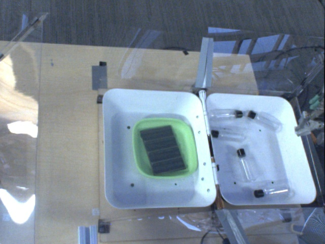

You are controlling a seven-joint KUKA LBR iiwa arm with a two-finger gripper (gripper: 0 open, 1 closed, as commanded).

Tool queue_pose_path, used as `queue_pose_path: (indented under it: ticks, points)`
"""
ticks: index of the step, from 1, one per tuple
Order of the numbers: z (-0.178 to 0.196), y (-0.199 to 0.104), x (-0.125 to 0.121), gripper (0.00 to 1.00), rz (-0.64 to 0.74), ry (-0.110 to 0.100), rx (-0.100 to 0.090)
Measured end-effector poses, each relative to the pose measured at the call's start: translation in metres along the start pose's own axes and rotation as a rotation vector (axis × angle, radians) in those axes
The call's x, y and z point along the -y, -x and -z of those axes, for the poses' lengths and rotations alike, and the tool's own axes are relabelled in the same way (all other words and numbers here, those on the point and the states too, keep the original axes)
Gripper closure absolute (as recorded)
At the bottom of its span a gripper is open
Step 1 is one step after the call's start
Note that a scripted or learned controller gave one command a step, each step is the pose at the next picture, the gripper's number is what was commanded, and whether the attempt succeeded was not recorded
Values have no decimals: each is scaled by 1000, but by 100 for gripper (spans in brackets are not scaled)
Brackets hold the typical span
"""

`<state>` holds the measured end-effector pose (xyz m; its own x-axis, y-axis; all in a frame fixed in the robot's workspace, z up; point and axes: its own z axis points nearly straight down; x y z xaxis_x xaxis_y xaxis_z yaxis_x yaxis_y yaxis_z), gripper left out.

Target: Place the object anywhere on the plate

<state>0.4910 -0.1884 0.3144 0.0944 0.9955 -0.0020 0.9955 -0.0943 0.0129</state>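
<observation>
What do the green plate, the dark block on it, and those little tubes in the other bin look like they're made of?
Plate: probably plastic, smooth lime green with a soft sheen. Block: dark grey, matte and ribbed, maybe rubber or foam; hard to tell. Tubes: clear glass or plastic, see-through with black caps.

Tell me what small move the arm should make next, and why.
Probably reach into the right bin and come down over one clear vial, likely the one lying apart near the middle. Several black-capped vials lie loose there, while the green plate in the left bin carries only a dark ridged block.
</observation>
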Motion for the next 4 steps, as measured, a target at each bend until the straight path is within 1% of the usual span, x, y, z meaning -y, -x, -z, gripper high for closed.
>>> queue_pose_path:
  ticks: [1,2,3,4]
  points:
    - [-106,-94,2,100,61,-9,-2]
    - [-129,-153,18,100,174,-8,-4]
    - [-129,-198,-30,100,364,-6,-5]
    - [-129,-198,-30,0,364,-6,-5]
